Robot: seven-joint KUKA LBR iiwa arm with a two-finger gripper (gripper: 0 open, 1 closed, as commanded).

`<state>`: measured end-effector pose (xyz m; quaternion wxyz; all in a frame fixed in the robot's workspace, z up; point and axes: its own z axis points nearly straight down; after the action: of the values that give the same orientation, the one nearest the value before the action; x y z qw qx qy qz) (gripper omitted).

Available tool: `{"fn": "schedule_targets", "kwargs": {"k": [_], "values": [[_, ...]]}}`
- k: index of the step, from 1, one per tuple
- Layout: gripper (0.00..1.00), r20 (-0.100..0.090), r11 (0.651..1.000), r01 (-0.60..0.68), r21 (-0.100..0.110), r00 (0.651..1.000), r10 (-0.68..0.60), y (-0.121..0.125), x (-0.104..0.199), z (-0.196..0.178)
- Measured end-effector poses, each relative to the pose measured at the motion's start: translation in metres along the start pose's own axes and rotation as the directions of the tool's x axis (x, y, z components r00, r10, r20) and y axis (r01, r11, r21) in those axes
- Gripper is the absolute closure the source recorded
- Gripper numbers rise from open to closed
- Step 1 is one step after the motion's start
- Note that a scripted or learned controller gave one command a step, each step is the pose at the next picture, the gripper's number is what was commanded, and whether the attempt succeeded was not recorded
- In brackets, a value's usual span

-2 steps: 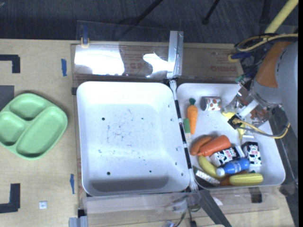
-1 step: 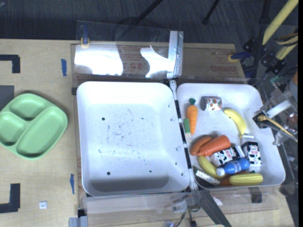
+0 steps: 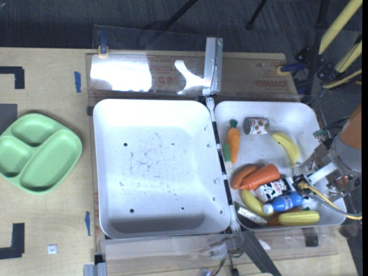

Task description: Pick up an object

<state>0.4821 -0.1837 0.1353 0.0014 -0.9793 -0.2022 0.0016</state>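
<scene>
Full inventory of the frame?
left white bin: 1, white, bench centre
right white bin: 1, white, alongside
green divided plate: 1, green, bench left
small toy carrot: 1, orange, right bin
large toy carrot: 1, orange, right bin
printed can: 1, grey, right bin
upper toy banana: 1, yellow, right bin
lower toy banana: 1, yellow, right bin
front yellow piece: 1, yellow, right bin
blue plastic bottle: 1, blue, right bin
grey robot arm: 1, grey, right edge

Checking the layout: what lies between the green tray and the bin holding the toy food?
The left white bin lies between them, as the camera view shows.
</scene>
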Motion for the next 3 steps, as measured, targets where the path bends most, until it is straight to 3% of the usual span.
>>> {"fn": "schedule_targets", "kwargs": {"k": [1,2,3], "values": [[0.0,-0.001,0.914,0.406,-0.005,0.914,-0.406,-0.025,0.008,-0.082],[0.0,-0.009,0.925,0.378,-0.02,0.926,-0.379,0.003,0.044,0.018],[0.0,-0.001,0.954,0.299,-0.003,0.954,-0.299,0.057,0.094,-0.054]]}}
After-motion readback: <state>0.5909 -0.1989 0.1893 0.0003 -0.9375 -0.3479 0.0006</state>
